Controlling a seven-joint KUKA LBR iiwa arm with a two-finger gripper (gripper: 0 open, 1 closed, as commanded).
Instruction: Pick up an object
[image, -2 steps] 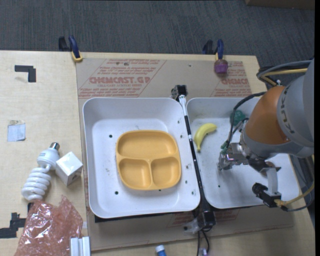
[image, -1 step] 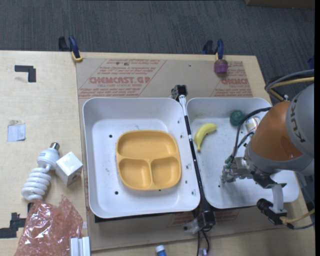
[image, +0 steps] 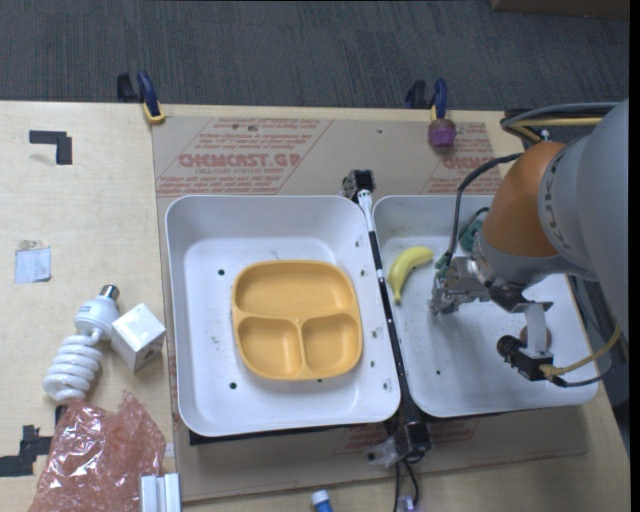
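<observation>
My gripper (image: 447, 296) hung low inside right bin (image: 430, 385), just right of banana (image: 407, 268). Could not tell its state. Banana lay in same bin by divider (image: 381, 290), near upper end. Yellow sectioned tray (image: 297, 319) sat left of banana, in left bin (image: 195, 300).

glossy white plastic bins (image: 200, 400), matt yellow plastic divided tray (image: 297, 320), crinkled pink film (image: 95, 460)

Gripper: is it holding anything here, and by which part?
Nothing is held: the gripper is low in the right bin, beside the banana, not on it.
</observation>
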